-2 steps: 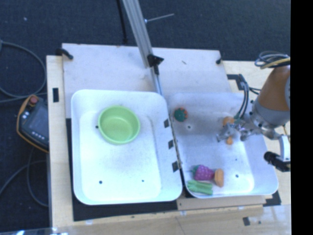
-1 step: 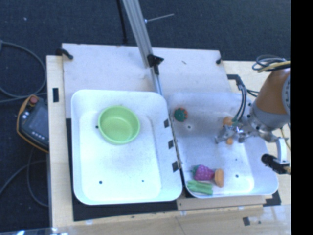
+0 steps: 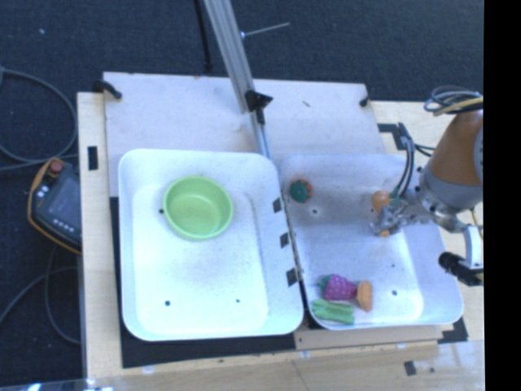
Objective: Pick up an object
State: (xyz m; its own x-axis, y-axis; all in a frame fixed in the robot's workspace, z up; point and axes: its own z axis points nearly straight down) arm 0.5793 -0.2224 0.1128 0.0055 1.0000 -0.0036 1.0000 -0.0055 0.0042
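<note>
The arm comes in from the right over the right bin, and its gripper hangs low near the bin's right middle. A small orange object sits right at the gripper's upper side; whether it is between the fingers I cannot make out. A teal and orange ball lies at the right bin's upper left. In the bin's lower left corner lie a magenta toy, an orange piece and a green piece close together.
A green bowl stands in the upper part of the left bin. A metal pole slants down from the top to the seam between the bins. A teach pendant lies off the bench at the left.
</note>
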